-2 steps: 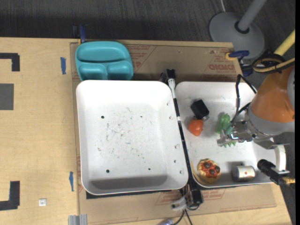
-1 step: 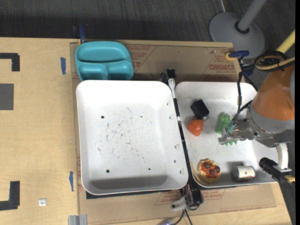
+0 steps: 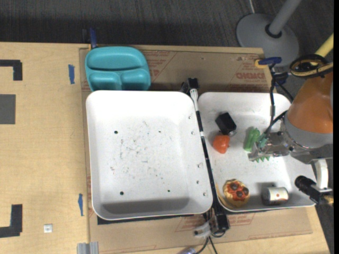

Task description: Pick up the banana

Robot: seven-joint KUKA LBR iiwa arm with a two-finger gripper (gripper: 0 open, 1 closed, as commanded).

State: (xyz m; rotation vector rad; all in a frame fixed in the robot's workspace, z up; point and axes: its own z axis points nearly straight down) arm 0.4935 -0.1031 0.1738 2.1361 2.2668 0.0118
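My gripper (image 3: 263,153) hangs low over the right bin (image 3: 275,103), reaching in from the right under the arm's orange band (image 3: 313,110). It sits right against a green toy (image 3: 252,139), at that toy's lower right side. The metal of the gripper overlaps the green piece, and I cannot make out whether anything is held. Around it lie a red-orange toy (image 3: 221,143), a black block (image 3: 226,123), a round pizza-like toy (image 3: 235,191) and a silver can (image 3: 275,194).
The left bin (image 3: 143,205) lies beside the right one, with a black divider rail (image 3: 203,142) between them. A teal compartment tray (image 3: 117,67) stands behind the left bin. A grey stand base (image 3: 262,30) sits at the back right.
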